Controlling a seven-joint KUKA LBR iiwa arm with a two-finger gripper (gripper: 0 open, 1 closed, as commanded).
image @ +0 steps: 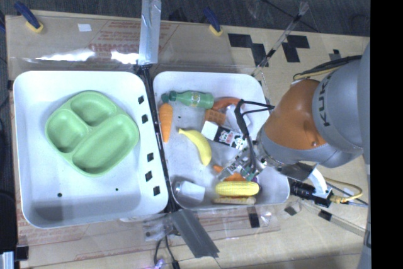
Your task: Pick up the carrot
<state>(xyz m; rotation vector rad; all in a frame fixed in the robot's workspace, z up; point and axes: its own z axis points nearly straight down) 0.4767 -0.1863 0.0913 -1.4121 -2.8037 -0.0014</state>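
The orange carrot [165,120] lies lengthwise along the left wall of the right bin [189,80], just below the cap end of a green bottle [189,98]. My gripper [243,166] is down in the same bin near its front right corner, just above a yellow corn cob [237,188]. It is well to the right of the carrot, with a banana [198,145] lying between them. The grey and orange wrist covers the bin's right side.
The left bin [28,135] holds a green divided plate [92,131]. In the right bin there are also a small black-and-white box [225,135], an orange-brown item [221,108] at the back, and a grey cup [187,190] at the front wall.
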